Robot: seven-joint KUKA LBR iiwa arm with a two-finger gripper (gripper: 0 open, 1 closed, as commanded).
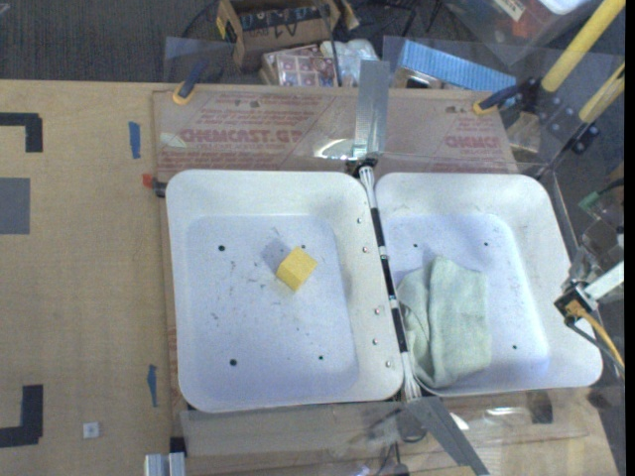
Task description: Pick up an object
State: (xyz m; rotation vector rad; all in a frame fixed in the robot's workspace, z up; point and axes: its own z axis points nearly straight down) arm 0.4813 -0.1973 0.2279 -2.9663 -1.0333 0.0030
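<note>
A small yellow block [296, 269] lies by itself near the middle of the left bin [203, 365], slightly turned. A crumpled pale green cloth [448, 320] lies in the right bin [521, 211], bunched against that bin's left wall and reaching toward its front edge.
The two bins meet at a raised seam [382, 266] with a white cable along it. A clear panel over cardboard [258, 132] stands behind the bins. The wooden bench [79, 266] stretches to the left. Boxes and clutter [298, 28] lie beyond the back edge.
</note>
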